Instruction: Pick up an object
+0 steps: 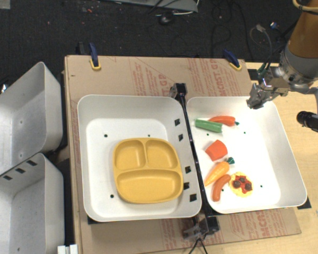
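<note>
A brown board (148, 70) printed with red lettering lies under both bins, held along its far edge by two blue-and-yellow clamps (94, 57). Two more white bins (21, 120) sit tilted at the far left, off the board. Black cables (222, 25) trail across the dark floor beyond.

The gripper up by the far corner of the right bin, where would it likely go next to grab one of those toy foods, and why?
Probably a short move left and down. The gripper hangs over the right bin's far edge, holding nothing, and the nearest items, the green pepper and the orange pepper, lie just left of it.
</note>
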Motion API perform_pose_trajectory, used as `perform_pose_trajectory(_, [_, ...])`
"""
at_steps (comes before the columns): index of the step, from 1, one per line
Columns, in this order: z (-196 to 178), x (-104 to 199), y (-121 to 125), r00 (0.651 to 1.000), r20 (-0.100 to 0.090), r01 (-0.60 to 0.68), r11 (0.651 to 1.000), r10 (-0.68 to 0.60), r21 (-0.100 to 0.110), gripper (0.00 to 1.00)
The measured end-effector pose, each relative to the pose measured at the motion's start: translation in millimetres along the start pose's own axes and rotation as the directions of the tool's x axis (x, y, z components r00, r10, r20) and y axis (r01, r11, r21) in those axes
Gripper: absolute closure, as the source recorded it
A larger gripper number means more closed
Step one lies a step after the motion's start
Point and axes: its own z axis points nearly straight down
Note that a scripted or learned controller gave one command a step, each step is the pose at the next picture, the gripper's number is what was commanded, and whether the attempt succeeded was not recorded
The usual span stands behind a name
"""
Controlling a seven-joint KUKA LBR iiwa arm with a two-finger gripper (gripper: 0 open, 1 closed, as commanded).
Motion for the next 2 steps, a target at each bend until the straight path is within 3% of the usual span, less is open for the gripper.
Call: perform_pose_trajectory(2, [14, 96, -52, 1.000, -0.001, 0.002, 1.000, -0.002, 0.002, 1.00])
